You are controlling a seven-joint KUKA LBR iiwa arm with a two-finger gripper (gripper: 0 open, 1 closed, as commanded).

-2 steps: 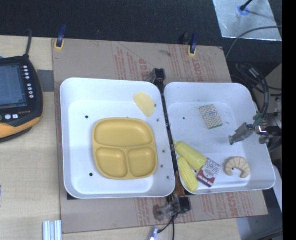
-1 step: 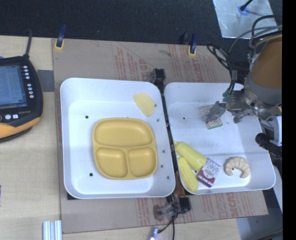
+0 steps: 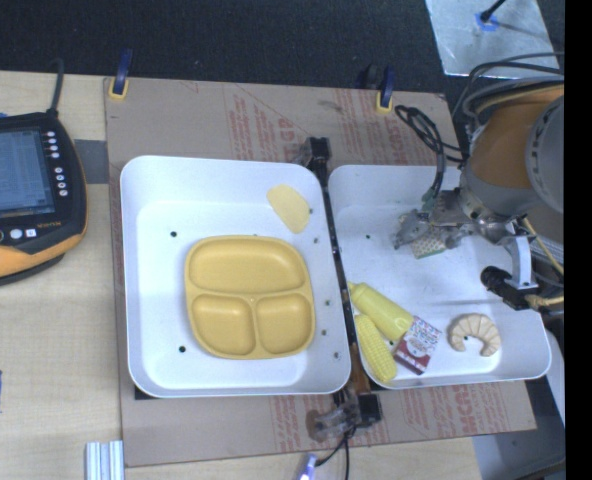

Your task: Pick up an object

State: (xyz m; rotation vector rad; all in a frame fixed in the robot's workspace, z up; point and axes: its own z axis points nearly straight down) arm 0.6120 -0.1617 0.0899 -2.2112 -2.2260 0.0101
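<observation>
From my screen the jaws (image 3: 431, 230) sit low in the far part of the right bin (image 3: 376, 193), and I cannot tell whether they are apart or together: the metal there is a grey tangle against the white floor. A small pale, speckled piece (image 3: 429, 247) lies right under that tangle, touching it or nearly so, and I cannot say it is between the jaws. Behind them the arm (image 3: 511, 153) comes in from the right, its orange band showing above the wrist, with black cables (image 3: 426, 133) looping off it over the bin's far rim.

Nearer to me in that same bin I see two yellow corn cobs (image 3: 378, 326) lying side by side along the left wall, a small red and white packet (image 3: 416, 344) touching the near one, and a tan croissant (image 3: 475, 333) a little to the right of the packet, apart from it. All of these lie well clear of the jaws.

The left bin (image 3: 141, 268) holds a yellow divided plate (image 3: 248, 296) in its middle and a pale yellow chip-shaped piece (image 3: 289, 208) toward its far right corner. Both bins rest on a brown cardboard sheet (image 3: 226, 118) on the tabletop (image 3: 36, 368), and a tablet-style controller (image 3: 21, 193) with an orange edge lies off to the left
</observation>
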